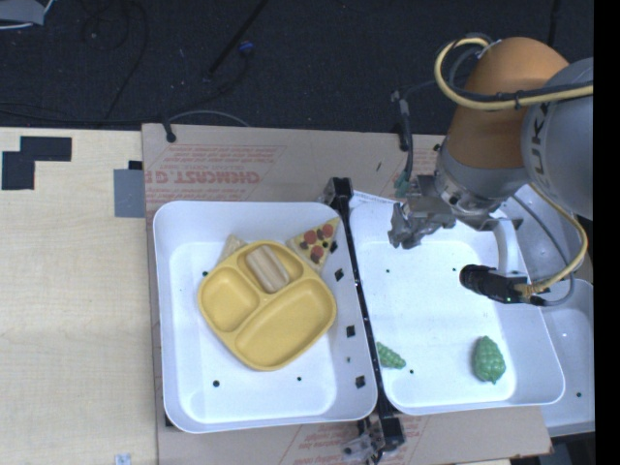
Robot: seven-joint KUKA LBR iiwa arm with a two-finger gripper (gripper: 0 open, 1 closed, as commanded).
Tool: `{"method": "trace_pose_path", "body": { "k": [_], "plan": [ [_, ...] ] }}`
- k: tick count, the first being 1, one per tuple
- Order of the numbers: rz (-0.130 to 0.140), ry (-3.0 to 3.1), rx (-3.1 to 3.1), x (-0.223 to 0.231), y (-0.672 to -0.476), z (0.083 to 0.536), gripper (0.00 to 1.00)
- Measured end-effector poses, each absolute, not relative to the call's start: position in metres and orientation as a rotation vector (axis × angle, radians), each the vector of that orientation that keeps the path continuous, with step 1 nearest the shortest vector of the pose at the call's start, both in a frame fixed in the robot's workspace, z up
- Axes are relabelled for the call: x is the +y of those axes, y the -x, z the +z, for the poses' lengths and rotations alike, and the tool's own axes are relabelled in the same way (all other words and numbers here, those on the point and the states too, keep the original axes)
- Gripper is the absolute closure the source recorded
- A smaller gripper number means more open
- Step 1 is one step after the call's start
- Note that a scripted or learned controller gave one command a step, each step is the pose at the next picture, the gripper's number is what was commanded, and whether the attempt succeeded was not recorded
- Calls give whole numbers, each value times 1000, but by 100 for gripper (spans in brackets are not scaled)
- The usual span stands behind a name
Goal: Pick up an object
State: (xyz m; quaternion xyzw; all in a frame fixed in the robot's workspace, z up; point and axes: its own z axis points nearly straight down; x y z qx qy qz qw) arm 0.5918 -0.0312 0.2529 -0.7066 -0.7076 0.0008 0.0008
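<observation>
Objects sit in both white bins on the counter (77, 289). In the left bin (179, 376) a yellow divided plate (276, 308) lies tilted with a bread stick (266, 267) in one compartment; a pizza slice (318, 240) rests just beside its upper right rim, tip pointing left and down. In the right bin (436, 395), a small green piece (390, 356) lies near the divider, and a green lump (489, 358), long axis roughly up-down, lies toward the right wall. The gripper (412, 231) hovers over the bin's upper left, well apart from both, holding nothing; whether the jaws are apart I cannot tell.
</observation>
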Motion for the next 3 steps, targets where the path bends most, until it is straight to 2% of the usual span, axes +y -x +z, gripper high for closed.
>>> {"method": "trace_pose_path", "body": {
  "k": [1, 2, 3],
  "plan": [
    [3, 2217, -2223, 21, -597, 252, 100],
    [5, 2215, -2222, 66, -585, 248, 100],
    [7, 2217, -2222, 111, -587, 229, 100]
  ]
}}
